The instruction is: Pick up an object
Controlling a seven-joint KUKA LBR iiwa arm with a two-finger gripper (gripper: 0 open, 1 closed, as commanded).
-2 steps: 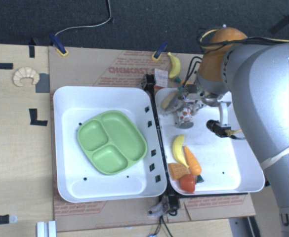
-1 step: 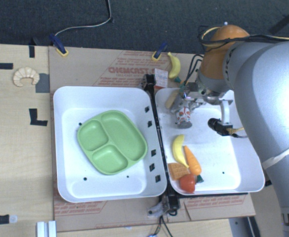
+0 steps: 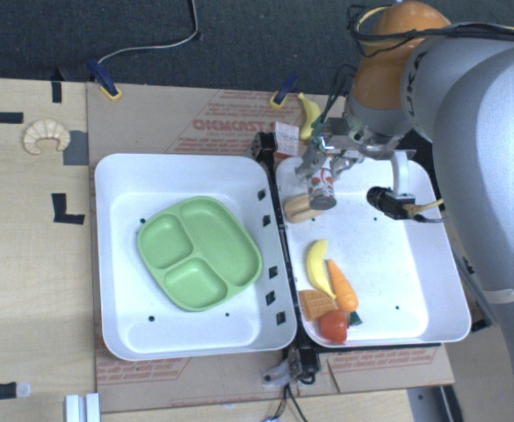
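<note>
Nearest the camera, at about 7 o'clock in the right bin, there's a small pile: a tomato, a brown square cracker-looking thing, a carrot and a banana, all touching or overlapping. Looks like they were just dumped there, so grabbing one cleanly would be fiddly.

The left bin has a green divided plate lying flat around the middle, turned a bit askew. It's wide and low, so probably a bad pick for a two-finger grab.

Further back, at 11 o'clock in the right bin, a bread roll lies against the wall. Just beside it is a small red-and-white can, which seems tilted.

The tool hangs right over that can, so my guess is the can is the target: it stands apart from the pile and is narrow enough to pinch. I honestly can't tell if the tool is wide or narrow, or whether it has the can or is only touching the top. The roll being so close could get in the way.

Past the bin's far edge, around 12 o'clock from the tool, a second banana and a small carton sit on the cardboard. Way off at 9 o'clock there's a croissant on the bench, well out of play.
</note>
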